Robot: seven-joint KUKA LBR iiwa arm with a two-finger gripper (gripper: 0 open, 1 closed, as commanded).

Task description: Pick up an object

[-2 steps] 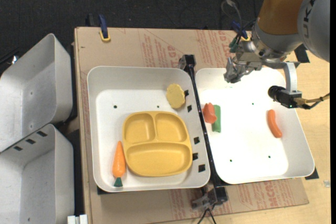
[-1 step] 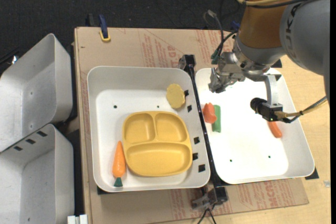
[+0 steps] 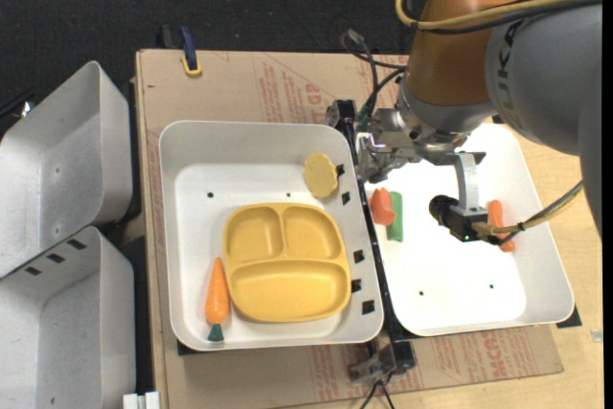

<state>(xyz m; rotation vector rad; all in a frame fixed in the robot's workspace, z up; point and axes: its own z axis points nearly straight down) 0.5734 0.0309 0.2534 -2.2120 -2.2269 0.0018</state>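
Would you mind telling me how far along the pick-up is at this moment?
Nothing looks lifted yet. The tool hangs over the left edge of the right bin, near the orange and green piece, which lies on the bin floor. Grasping and lifting remain.

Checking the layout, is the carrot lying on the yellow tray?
No, the carrot lies on the floor of the left bin, beside the tray, not on it.
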